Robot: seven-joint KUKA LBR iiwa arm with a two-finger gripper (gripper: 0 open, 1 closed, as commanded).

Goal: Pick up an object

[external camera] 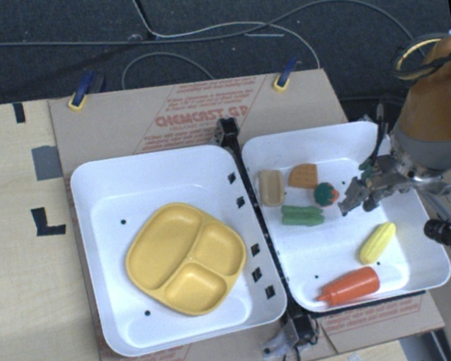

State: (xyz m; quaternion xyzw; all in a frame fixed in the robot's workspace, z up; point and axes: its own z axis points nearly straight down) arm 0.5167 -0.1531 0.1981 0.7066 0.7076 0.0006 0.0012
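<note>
Toys lie scattered in the right-hand shallow white bin (pixel 411 268), which serves as the landmark for everything else. Near its upper left corner sits a pale tan block-shaped toy (pixel 271 186), and just right of that an orange-brown rounded piece (pixel 303 176). Just below these, a dark green pickle-like toy (pixel 302 216) lies flat, with a small teal and red ball-like piece (pixel 324 194) just beside its right end. Lower in the bin, a yellow corn cob toy (pixel 376 242) rests tilted toward the right wall, and a red-orange carrot-shaped toy (pixel 348 286) lies along the bottom edge. The dark two-finger tool (pixel 358 196) hangs over the bin's right half, just right of the teal and red piece; whether it grips anything, or how it is set, cannot be told from this slant. The grey arm with the orange band (pixel 436 110) comes in over the bin's right rim. To the bin's left, the second white bin (pixel 103 239) holds a yellow three-compartment plastic plate (pixel 186 257), and both bins rest on brown cardboard (pixel 197 111) over the wooden worktop (pixel 19 278)
</note>
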